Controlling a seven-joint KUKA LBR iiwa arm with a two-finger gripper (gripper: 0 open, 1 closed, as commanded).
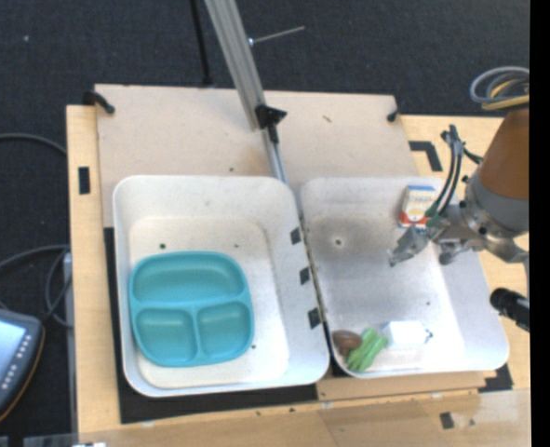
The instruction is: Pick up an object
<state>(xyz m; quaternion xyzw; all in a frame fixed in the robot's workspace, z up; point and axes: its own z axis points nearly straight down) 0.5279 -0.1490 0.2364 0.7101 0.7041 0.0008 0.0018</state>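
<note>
Green object (371, 348), brown lump (347, 341) and white block (406, 331) lying at right bin's (349, 212) near edge. Gripper (425, 247) hovering above, fingers apart, clamping nothing.

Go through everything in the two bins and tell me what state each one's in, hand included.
teal tray: flat, upright, in the left bin.
small carton: by the right bin's far wall.
brown object, green object, white object: lying at the near edge.
hand: above the right bin, holding nothing.

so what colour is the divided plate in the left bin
Teal blue, a three-compartment plastic plate, clear in the camera view.
</note>
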